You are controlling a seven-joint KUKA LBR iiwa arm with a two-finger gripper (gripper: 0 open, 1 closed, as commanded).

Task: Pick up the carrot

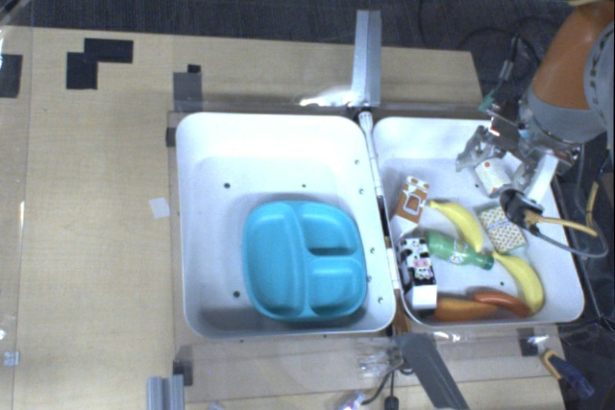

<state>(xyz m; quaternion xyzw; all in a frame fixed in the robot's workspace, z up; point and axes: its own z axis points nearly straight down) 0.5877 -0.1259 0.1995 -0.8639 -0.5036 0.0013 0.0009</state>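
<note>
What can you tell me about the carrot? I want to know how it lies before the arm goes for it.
The carrot is orange, darker red toward its right end, smooth and long. It lies flat, roughly left to right, along the near wall of the right bin. Its left end meets a small black and white box; its right end lies against a banana. The gripper is toward the bin's far side, apart from it.

White bins x2. Blue divided plate. Orange carrot, red-orange piece alongside. Yellow bananas x2. Green bottle. Blk/wht patterned box. Brown/wht carton. Checked packet. Grey arm, orange band.
</note>
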